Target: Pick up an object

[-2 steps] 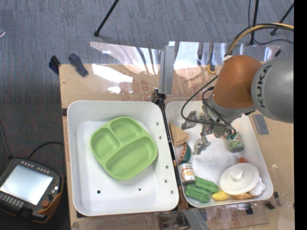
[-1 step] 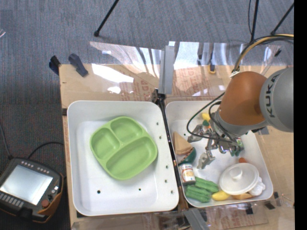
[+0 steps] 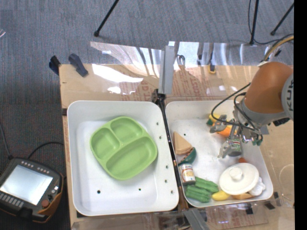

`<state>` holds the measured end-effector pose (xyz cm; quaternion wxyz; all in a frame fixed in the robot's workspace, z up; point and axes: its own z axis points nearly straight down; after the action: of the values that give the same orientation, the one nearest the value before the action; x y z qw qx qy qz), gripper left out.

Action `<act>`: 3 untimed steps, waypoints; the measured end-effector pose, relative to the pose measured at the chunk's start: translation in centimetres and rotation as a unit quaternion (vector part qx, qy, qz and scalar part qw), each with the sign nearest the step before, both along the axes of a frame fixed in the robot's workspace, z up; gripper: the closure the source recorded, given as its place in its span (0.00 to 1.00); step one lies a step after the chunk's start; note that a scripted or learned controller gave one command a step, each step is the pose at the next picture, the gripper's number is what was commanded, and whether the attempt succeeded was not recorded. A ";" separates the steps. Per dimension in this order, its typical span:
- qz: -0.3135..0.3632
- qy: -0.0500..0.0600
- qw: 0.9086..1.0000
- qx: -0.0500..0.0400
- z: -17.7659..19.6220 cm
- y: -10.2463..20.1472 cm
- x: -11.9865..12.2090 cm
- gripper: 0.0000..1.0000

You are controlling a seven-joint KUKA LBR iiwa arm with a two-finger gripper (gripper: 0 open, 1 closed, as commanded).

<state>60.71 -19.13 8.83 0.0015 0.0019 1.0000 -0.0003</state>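
I am reaching in from the right over the right bin (image 3: 266, 172), my orange band riding high above the wrist. My gripper (image 3: 231, 147) is hanging low in the upper middle of that bin, pointing down at bare white floor. Whether it is wide or narrow I cannot tell from this slant (the metal parts are blurring into one grey clump), and I am seeing nothing caught in it. An orange carrot-like toy (image 3: 221, 127) is lying just beside it on the upper left, with a yellow piece (image 3: 214, 117) behind that near the bin's back wall; touching or apart, I cannot say. A small red thing (image 3: 242, 160) is peeking out just below the gripper. Toward the front a white lidded pot (image 3: 238, 178) is sitting, with a yellow banana-like piece (image 3: 220, 195) at its lower edge. Green pods (image 3: 202, 189) are lying to the left of the pot, a small jar (image 3: 188, 173) just above them, and a tan wedge (image 3: 181, 143) against the left wall. The left bin (image 3: 79, 128) is bearing a green divided plate (image 3: 123, 147), well apart from me.
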 end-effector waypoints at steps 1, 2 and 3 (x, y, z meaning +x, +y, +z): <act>0.002 -0.002 1.000 0.001 1.1 0.3 0.2 1.00; -0.015 0.000 1.000 0.001 0.0 -1.7 3.2 1.00; -0.015 0.000 1.000 0.001 0.0 -1.6 3.2 0.00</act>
<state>63.88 -20.78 8.85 0.0014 0.0166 0.9999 0.0011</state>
